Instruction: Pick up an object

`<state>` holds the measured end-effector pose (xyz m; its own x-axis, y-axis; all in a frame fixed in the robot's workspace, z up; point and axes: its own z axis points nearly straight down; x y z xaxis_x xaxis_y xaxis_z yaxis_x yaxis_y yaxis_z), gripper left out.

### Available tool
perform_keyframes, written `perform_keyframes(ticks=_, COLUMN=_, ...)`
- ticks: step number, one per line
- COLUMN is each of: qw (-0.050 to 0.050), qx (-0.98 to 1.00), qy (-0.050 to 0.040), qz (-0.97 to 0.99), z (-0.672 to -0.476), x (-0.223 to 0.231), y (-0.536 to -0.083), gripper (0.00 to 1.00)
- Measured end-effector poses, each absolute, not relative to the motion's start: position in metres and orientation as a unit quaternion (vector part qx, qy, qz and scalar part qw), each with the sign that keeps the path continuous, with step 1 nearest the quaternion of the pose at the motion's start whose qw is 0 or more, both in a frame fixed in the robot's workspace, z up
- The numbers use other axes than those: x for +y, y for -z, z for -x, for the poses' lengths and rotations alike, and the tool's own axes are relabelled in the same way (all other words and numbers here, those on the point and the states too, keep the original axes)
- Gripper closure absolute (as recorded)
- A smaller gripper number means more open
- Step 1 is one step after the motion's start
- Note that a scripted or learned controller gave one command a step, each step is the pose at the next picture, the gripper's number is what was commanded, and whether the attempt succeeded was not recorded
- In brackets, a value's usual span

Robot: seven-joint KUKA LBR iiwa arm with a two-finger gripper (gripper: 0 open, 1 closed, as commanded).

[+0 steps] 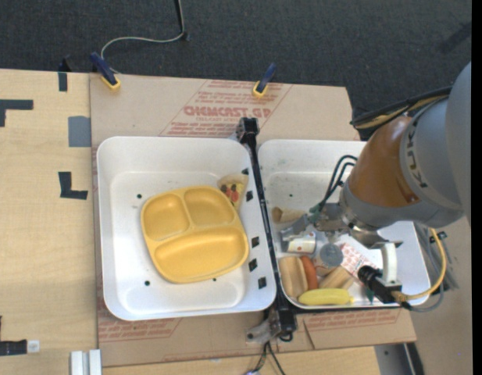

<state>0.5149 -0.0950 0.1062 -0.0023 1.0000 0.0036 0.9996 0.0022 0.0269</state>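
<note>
My gripper point(301, 236) is low inside the right bin point(303, 162), near its left wall, reaching in from the grey and orange arm point(389, 174). A small cream-coloured piece point(302, 245) lies right at its tip; whether it is held is unclear. Just below are a toy hot dog point(299, 274), a yellow banana point(325, 296), a grey round disc point(330, 253) and a red-and-white packet point(352, 257). A small brown piece point(277, 214) lies by the bin's left wall.
The left bin point(116, 209) holds a yellow divided plate point(195, 233) and a small pizza-like toy point(233, 188) at its back right. A black divider point(256, 201) runs between the bins. Two clamps point(105, 70) pin the cardboard sheet at the back.
</note>
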Motion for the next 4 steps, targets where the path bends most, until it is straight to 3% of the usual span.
perform_keyframes(ticks=1, qw=-0.001, qx=0.707, qy=0.0008, qz=-0.707, z=-0.512, x=-0.097, y=-0.092, gripper=0.0)
perform_keyframes(ticks=2, qw=0.001, qx=0.707, qy=-0.0006, qz=-0.707, z=-0.56, x=-0.093, y=-0.086, gripper=0.0)
perform_keyframes(ticks=3, qw=0.003, qx=0.707, qy=-0.0001, qz=-0.707, z=-0.56, x=-0.094, y=-0.096, gripper=1.0)
perform_keyframes(ticks=4, qw=0.003, qx=0.707, qy=0.0, qz=-0.707, z=-0.56, x=-0.094, y=-0.096, gripper=0.0)
